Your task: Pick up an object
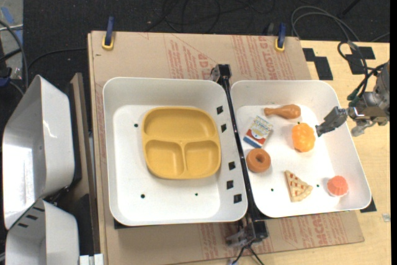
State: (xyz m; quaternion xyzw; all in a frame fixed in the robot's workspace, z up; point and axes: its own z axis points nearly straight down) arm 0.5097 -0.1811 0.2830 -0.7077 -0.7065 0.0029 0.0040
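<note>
Jaws hover spread apart, gripping nothing, just right of the orange fruit.

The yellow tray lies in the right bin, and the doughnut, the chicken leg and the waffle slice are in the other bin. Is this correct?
Not quite. The camera view shows the yellow tray in the left bin, not the right one. The doughnut, the chicken leg and the waffle slice are indeed in the other bin, the right one.
</note>
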